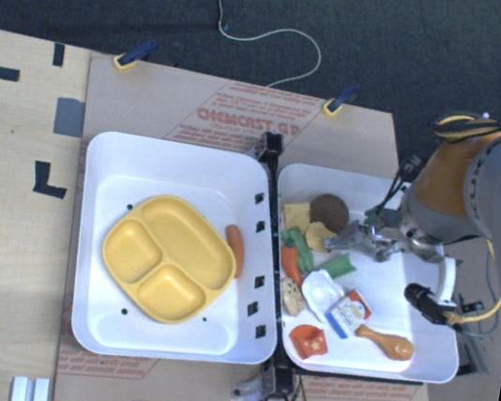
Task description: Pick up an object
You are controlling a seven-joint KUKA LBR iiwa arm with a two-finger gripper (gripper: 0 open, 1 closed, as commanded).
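Observation:
The right bin (437, 364) holds a pile of toy food. In it are a brown round piece (330, 208), a yellow piece (297, 215), a green piece (340, 266), an orange carrot (291, 264), a speckled cookie (292, 296), a white piece (320, 291), a small red and blue box (348, 312), a tan drumstick (385, 341) and a red piece (308, 341). My gripper (346, 241) is low over the middle of this bin, pointing left, just right of the brown piece and above the green one. Nothing visible is lifted.
In the left bin (110, 157) lie a yellow divided plate (170, 257) and an orange sausage (235, 248) by the plate's right edge. The black divider (269, 246) runs between the bins. A white cable (268, 36) lies behind the bench.

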